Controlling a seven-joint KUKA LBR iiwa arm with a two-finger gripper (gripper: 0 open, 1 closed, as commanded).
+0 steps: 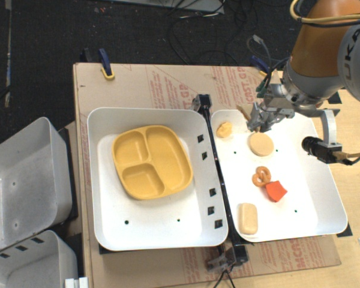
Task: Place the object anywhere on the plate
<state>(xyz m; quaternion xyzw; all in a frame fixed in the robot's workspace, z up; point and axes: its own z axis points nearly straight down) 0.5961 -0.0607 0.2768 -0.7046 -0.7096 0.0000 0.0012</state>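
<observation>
End effector hovering, plate waiting

The end effector (258, 123), grip state unclear, is hanging over the round cookie (261, 144) near the right bin's (324, 218) far edge; the yellow divided plate (151, 161) is sitting unfilled.

We note a cardboard-topped counter (150, 83) carrying two shallow white bins side by side: left bin (102, 221), right bin (318, 215), touching along their inner edges.

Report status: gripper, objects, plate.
Gripper low in right bin, above round tan disc. Yellow divided plate in left bin, nothing on it. Path over divider looks clear.
</observation>
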